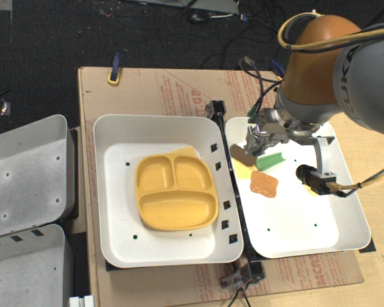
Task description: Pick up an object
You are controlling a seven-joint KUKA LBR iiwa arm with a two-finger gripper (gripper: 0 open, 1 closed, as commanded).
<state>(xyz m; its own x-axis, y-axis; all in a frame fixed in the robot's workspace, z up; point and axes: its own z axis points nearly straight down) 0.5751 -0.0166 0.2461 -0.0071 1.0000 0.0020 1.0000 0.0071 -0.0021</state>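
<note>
Jaws, state unreadable, hang over green block (269,161) near left wall of right bin (294,230).

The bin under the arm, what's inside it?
A green block, an orange piece, a brown piece and a yellow scrap; the arm covers the bin's far end.

Bears, on a brown bench top (160,85) printed in faint red, two shallow white bins side by side, the left bin (109,171) and the right bin (294,229) meeting along a black strip (233,197), plus a small blue and yellow clip (115,69) near the far left corner.
</note>
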